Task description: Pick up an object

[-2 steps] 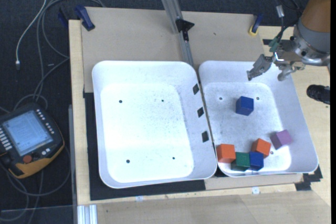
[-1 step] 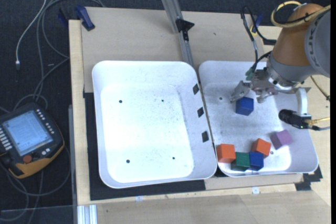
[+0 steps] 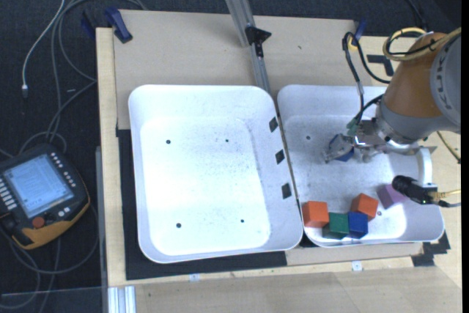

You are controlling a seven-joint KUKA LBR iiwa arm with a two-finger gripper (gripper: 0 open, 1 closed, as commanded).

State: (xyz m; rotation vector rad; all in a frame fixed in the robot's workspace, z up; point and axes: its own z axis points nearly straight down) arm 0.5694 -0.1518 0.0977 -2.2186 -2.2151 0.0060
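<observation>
Hovering over your right bin [image 3: 322, 110], the gripper [image 3: 341, 150] carries nothing; I cannot tell its grip state. Blocks, orange [image 3: 316, 213], green [image 3: 338, 223], blue [image 3: 357, 223], lie along the bin's near edge.

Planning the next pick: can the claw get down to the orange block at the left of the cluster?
Probably yes. The claw hangs above bare bin floor, and the small orange block is open on top, though the green cube touches its right side.

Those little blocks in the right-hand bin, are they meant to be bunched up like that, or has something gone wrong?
Nothing looks broken or spilled. The orange block, green block, blue block, second orange block and purple block crowd the right bin's near edge, some tilted. The gripper sits apart from them.
</observation>
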